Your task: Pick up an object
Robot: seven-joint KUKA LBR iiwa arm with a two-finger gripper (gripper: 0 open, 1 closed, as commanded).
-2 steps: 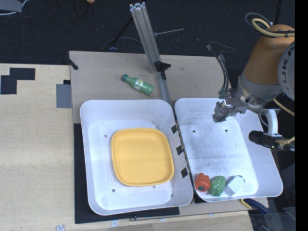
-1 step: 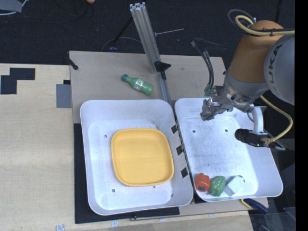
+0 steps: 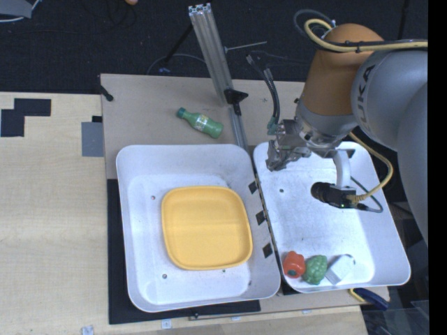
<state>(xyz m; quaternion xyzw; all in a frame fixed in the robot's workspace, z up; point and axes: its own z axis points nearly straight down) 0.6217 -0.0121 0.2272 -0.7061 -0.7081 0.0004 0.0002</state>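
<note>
1. A tan surface (image 3: pixel 140 121) is seen bearing two white bins; dark floor lies behind.
2. A green bottle (image 3: pixel 200 123) lies on the surface behind the left bin (image 3: pixel 133 180).
3. A red object (image 3: pixel 294 263) rests in the right bin (image 3: pixel 384 250).
4. The hand (image 3: pixel 277 160) is held over that bin's far left corner.

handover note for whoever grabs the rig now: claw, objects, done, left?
Claw: over the far left corner of the right bin, nothing seen in it.
Objects: red piece, green piece and white piece bunched at the right bin's near edge. Yellow plate flat in the left bin. Green bottle lying on the bench, outside both bins.
Done: nothing picked.
Left: the whole pick.
</note>
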